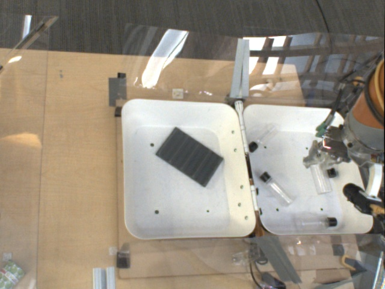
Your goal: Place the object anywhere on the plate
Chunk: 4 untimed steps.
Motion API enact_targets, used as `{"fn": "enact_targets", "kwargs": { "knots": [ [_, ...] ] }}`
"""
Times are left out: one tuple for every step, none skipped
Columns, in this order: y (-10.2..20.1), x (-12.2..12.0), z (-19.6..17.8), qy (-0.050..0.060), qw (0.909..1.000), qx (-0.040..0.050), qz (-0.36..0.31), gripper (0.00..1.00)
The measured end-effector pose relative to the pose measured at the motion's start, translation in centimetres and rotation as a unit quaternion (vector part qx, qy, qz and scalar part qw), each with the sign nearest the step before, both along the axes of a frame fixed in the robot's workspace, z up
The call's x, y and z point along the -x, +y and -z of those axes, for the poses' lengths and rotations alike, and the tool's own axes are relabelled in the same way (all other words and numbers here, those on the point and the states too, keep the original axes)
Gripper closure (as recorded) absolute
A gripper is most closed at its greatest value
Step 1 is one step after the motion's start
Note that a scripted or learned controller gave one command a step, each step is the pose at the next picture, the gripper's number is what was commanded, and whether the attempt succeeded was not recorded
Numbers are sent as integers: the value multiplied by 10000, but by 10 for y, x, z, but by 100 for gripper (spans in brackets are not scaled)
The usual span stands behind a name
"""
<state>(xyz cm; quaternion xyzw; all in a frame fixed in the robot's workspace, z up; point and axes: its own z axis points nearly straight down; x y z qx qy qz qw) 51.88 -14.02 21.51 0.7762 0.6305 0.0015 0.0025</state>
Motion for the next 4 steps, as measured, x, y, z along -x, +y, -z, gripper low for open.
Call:
{"fn": "enact_targets", "kwargs": {
  "knots": [
    [5,13,59,10,9988,-5,-498,100],
    [88,30,30,6,9938,-8,-1109,100],
    [112,30,31,7,9884,-5,-1517,100],
    [141,30,31,10,9826,-5,-1856,100]
  ]
}}
